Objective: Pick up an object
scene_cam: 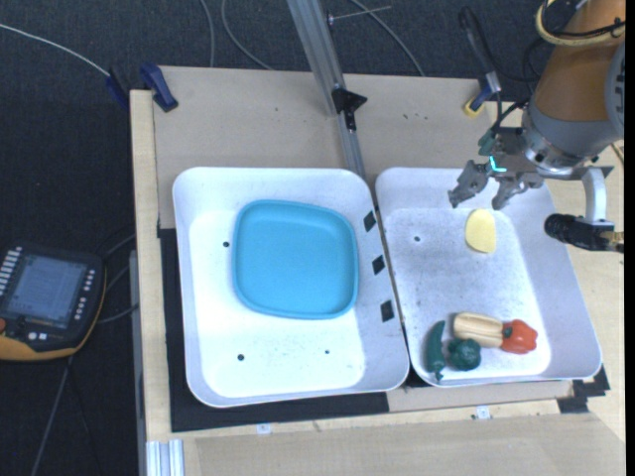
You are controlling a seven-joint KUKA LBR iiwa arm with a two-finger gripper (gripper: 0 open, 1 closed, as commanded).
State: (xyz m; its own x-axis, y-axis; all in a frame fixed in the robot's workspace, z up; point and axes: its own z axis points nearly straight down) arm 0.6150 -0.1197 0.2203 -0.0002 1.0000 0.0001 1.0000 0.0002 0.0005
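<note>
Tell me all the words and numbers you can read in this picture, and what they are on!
There are no words or numbers I can read here.
The handheld controller on the floor has a lit screen and buttons, but it is too small and blurred to read.
The blue plate, the two white bins, the yellow object and the gripper show no writing.

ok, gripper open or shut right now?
Open. The gripper has its two fingers spread apart with nothing between them, hovering just above the yellow object in the right bin.
</note>
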